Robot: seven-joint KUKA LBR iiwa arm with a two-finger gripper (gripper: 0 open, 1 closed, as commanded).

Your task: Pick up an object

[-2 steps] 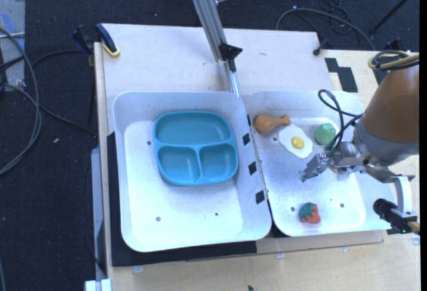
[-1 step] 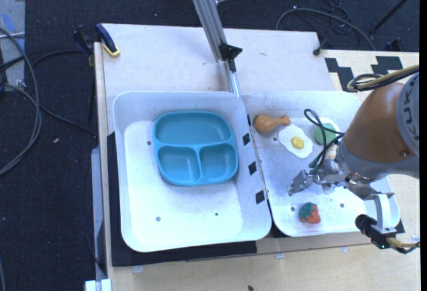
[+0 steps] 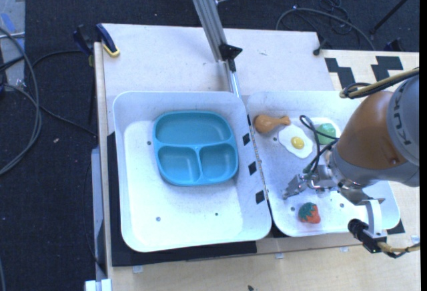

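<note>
On the desk, the left shallow white plastic bin (image 3: 133,216) carries a blue three-compartment plastic tray (image 3: 196,147). The right white bin (image 3: 283,224) holds the arm's tool (image 3: 293,187), prongs apart and empty, above a small red toy strawberry (image 3: 308,213) near its front edge. Descending off-centre could nudge the strawberry aside, and the fried-egg toy (image 3: 295,143) and brown drumstick toy (image 3: 269,123) lie further back.

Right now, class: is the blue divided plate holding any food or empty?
Empty. The blue divided plate shows bare blue in all three compartments; the toy foods lie in the other bin.
</note>
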